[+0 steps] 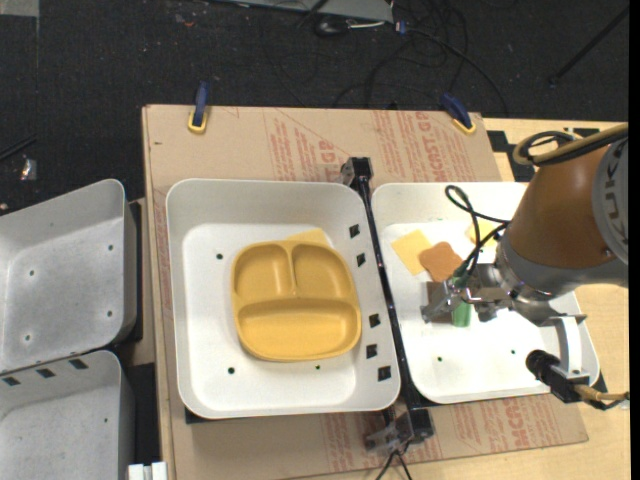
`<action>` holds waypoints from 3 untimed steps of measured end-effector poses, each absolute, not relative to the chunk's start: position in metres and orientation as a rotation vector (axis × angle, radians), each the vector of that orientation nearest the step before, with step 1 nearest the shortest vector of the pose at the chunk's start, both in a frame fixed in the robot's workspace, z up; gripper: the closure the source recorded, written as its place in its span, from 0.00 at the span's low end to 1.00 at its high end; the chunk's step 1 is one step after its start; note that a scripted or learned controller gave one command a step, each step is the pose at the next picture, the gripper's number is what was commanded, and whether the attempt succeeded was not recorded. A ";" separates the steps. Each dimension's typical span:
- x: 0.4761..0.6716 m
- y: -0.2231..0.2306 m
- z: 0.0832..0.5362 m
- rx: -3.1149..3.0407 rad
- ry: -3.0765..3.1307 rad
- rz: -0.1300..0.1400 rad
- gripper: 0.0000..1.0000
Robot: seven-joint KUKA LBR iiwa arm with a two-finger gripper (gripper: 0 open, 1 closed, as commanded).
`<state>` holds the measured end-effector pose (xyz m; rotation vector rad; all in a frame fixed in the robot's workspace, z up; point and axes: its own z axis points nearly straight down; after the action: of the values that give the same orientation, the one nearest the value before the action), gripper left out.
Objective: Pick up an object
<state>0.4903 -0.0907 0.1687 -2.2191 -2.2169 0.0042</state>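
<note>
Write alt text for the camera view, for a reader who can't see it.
The arm's tool is low in the right bin, at a small green object beside yellow and orange flat pieces. The left bin holds a yellow divided tray.

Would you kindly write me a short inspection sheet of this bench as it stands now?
Surface: cardboard sheet under two white bins, left bin and right bin, side by side.
Job's things: yellow divided tray lies in the left bin; in the right bin, a yellow flat piece, a brown piece overlapping it and a small green object.
Clutter: another yellow piece beside the arm.
Grippers: gripper low in the right bin, by the green object; grip cannot be judged.
Cables: black cable loops into the right bin; more cables on the floor behind.
Surroundings: dark carpet, two blue-and-yellow clamps at the cardboard's far edge, spare white bins at the left.
</note>
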 end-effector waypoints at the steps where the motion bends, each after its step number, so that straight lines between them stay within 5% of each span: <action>1: 0.486 -0.095 0.124 -2.221 -2.215 0.005 0.00; 2: 0.485 -0.095 0.090 -2.221 -2.216 0.003 0.00; 3: 0.486 -0.095 0.101 -2.224 -2.216 0.001 1.00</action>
<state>0.4857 -0.0946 0.1015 -2.2237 -2.2156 0.0011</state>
